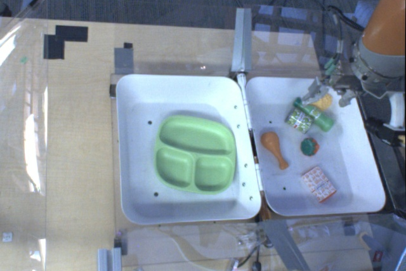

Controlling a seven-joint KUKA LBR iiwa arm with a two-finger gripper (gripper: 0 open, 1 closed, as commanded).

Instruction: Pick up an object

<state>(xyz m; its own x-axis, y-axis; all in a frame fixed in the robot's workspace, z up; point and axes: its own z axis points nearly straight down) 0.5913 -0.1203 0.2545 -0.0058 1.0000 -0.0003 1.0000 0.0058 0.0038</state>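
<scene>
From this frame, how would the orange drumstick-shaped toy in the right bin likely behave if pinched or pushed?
The orange drumstick toy looks like smooth molded plastic, so it is probably light, stiff and a bit slippery. Its rounded bulb and tapering handle suggest it may pivot or roll if nudged from the side. It lies flat on the right bin, apart from the other items, so tipping seems unlikely.

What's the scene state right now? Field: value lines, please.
left bin: green divided tray
right bin: green bottle, yellow item, orange drumstick-shaped toy, small green ball, patterned red box
gripper: over right bin's far side, at the bottle and yellow item
grasp: cannot tell
</scene>
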